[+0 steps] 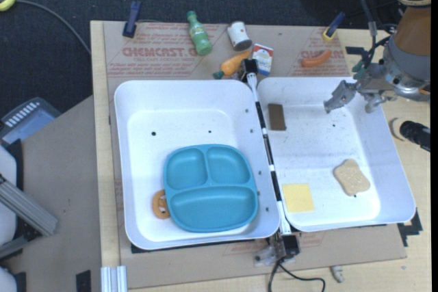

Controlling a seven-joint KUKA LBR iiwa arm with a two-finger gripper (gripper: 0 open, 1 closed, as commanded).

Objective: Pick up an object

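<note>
My gripper [355, 99] hangs over the far right part of the right bin [383, 147], open, with nothing between its fingers. On that bin's floor lie a brown block [276, 116] at the far left, a yellow square slice [298, 197] at the near left, and a tan biscuit-like piece [352, 178] at the near right. The gripper stands well above and behind the tan piece. In the left bin [137, 120] a blue divided plate [211, 187] lies with a small orange pretzel-like item [160, 205] at its left edge.
Behind the bins on the board lie a green bottle [199, 33], a small can [239, 35], a carrot [233, 65], a small carton [261, 58], a sausage [316, 59] and two blue clips [131, 18] [334, 25]. A black bar [263, 133] divides the bins.
</note>
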